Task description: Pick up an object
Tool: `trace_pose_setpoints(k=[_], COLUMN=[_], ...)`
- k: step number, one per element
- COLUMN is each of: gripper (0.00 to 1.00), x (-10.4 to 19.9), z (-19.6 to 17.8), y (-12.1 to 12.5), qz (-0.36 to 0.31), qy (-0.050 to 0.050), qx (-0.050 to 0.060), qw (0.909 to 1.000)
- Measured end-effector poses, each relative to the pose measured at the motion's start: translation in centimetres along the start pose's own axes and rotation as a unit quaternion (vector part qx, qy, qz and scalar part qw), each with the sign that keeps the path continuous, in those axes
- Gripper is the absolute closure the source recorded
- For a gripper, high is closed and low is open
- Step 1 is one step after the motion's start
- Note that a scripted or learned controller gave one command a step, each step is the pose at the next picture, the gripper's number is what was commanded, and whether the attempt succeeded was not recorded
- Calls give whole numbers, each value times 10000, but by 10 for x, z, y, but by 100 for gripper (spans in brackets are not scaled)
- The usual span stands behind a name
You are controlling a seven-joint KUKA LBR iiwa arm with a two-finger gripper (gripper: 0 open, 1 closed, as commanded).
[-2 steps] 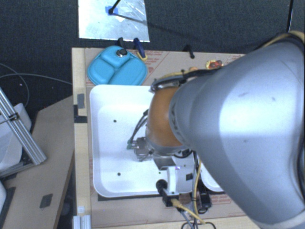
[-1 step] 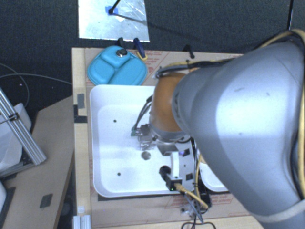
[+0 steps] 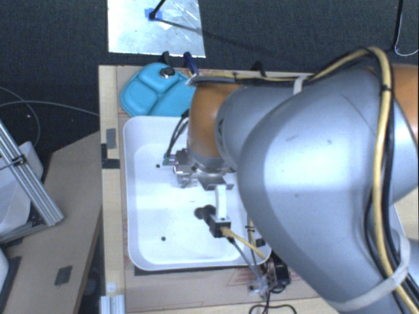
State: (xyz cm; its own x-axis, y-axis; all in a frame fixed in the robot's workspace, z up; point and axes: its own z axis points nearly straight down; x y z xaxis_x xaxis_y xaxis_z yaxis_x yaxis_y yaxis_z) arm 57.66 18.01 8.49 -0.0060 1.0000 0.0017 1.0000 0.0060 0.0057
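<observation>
Arm (image 3: 314, 175) reaches in low over white bin (image 3: 141, 195), wrist pointed at bin floor, presumably for a grasp. Jaws: state cannot tell, masked by wrist. Candidate blue moulded object (image 3: 157, 90) sits at bin's far end, apart from wrist, judged not yet targeted.

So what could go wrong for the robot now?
1. The hand is over bare white floor of the bin, apart from the blue thing, so it may grab nothing.
2. The blue thing lies at the bin's far edge, close to the arm. A nudge might push it over the rim.
3. The big arm blocks much of the camera's view, so a miss could be hard to spot.
</observation>
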Motion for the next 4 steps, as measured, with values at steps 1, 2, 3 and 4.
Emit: trace_pose_setpoints(k=[1, 2, 3, 4], gripper=[100, 100, 100, 100], x=[48, 10, 43, -19], z=[0, 0, 0, -1], y=[-94, -90, -23, 82], qz=[-14, 38, 4, 46], qy=[3, -9, 3, -17], qx=[52, 30, -8, -29], qw=[10000, 10000, 10000, 10000])
